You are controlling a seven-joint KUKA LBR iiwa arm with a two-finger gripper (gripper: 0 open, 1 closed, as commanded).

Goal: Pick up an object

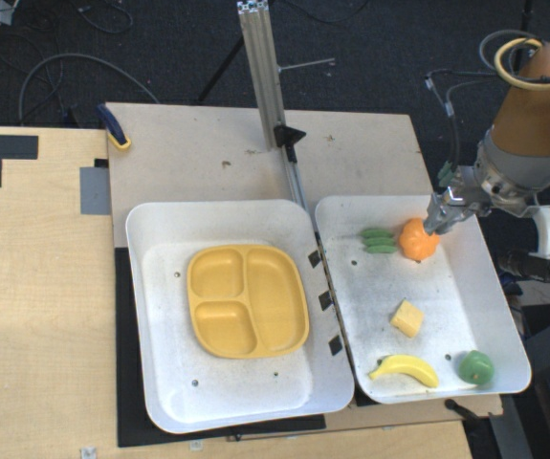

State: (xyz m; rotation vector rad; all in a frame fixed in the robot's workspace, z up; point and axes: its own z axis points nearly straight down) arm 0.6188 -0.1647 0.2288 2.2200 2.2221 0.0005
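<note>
1. Arm: grey KUKA unit with an orange band above the wrist, entering from the right. Its gripper (440, 220) sits low over the far part of the right bin (504, 295).
2. Jaws: whether they stand apart or closed cannot be told; the tip is small and seen at a slant.
3. Nearest candidate: orange fruit (417, 242), round, lying in the far part of the right bin. The gripper tip is touching or just beside its upper right side; contact cannot be confirmed.
4. Green bean pod (379, 241): just left of the orange fruit, on the bin floor.
5. Yellow cheese wedge (407, 318): mid-bin, well apart from the gripper.
6. Banana (406, 370): near front edge of the right bin.
7. Green pepper (475, 367): front right corner of the same bin.
8. Left bin (150, 352): holds a yellow divided plate (248, 300), three compartments.
9. Progress, judged: approach appears complete or nearly so; the orange fruit looks to rest on the bin floor, not lifted. Grasp closure and lift remain to be done.
</note>
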